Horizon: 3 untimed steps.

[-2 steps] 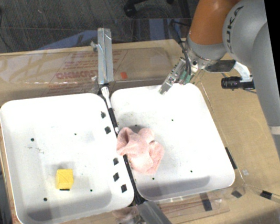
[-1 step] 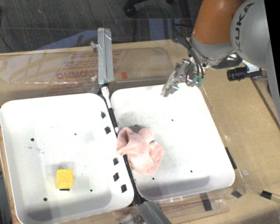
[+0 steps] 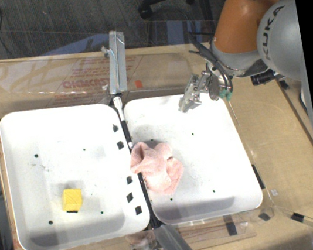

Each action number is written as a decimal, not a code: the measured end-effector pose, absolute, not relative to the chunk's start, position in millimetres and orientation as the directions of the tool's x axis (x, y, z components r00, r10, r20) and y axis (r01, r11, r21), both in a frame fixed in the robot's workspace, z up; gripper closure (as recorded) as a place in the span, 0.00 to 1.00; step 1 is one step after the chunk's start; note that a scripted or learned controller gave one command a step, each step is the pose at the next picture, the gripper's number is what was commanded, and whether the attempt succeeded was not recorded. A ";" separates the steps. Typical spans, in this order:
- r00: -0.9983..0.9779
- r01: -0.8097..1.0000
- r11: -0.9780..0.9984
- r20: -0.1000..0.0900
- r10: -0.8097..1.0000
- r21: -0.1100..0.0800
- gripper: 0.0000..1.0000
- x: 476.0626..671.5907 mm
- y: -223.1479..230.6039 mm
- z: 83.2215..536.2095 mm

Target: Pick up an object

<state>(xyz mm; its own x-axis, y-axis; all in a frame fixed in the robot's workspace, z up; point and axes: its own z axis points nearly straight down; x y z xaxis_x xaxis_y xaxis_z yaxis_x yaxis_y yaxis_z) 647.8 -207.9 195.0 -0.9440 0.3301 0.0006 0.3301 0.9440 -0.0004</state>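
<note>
Here, the gripper (image 3: 191, 101) is seen above the far edge of the right bin (image 3: 230, 139), and whether it is open or closed cannot be told. A crumpled pink cloth (image 3: 156, 167) is found well apart from it, lying at the right bin's left wall beside the divider. A small yellow block (image 3: 72, 199) is seen in the left bin (image 3: 24, 149), farther still from the gripper.

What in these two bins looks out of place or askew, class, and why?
The pink cloth stands out: it lies crumpled against the right bin's left wall, its edge lapping onto the divider between the bins. The yellow block sits flat in the left bin. The gripper hovers apart from both.
</note>
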 end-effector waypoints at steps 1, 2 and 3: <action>-0.997 -0.071 0.997 -0.004 -0.071 -0.002 1.00 646.7 -203.1 261.6; -0.920 -0.391 0.920 -0.001 -0.391 0.000 1.00 658.0 -208.0 233.6; -0.711 -0.703 0.711 -0.003 -0.703 -0.002 1.00 658.3 -207.9 242.9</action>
<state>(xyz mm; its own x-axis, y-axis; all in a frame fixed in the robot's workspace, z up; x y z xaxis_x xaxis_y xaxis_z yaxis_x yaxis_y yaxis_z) 658.3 -207.9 242.9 -0.7114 -0.7028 -0.0028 -0.7028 0.7114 -0.0022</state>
